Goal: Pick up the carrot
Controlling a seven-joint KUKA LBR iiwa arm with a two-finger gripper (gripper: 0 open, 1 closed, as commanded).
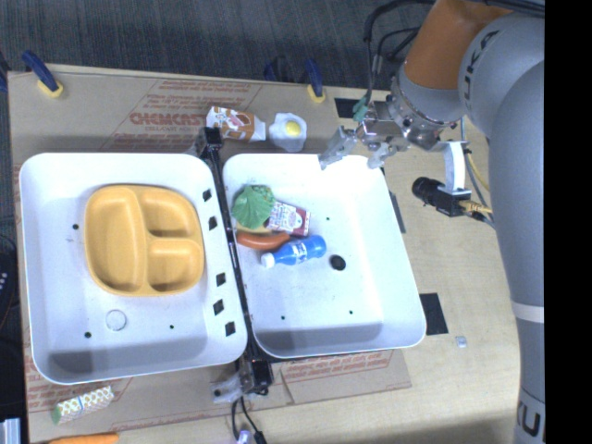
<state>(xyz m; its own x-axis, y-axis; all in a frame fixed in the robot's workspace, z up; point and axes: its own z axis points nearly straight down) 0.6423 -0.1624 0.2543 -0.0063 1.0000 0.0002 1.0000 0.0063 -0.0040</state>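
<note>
Cardboard-covered bench (166,100) bears two white bins (55,359) side by side

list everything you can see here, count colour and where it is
bins: 2, white, side by side on the bench
divided tray: 1, yellow, in the left bin
carrot: 1, orange, right bin, under the green leafy toy
green leafy toy: 1, green, right bin, near its left wall
small carton: 1, red and white, right bin, beside the leafy toy
bottle: 1, blue with white cap, right bin, lying against the carrot
fried egg toy: 1, white and yellow, on the cardboard behind the bins
brown packet: 1, brown and white, left of the egg
arm: 1, grey with orange band, from the right
gripper: 1, over the right bin's far right corner
</note>
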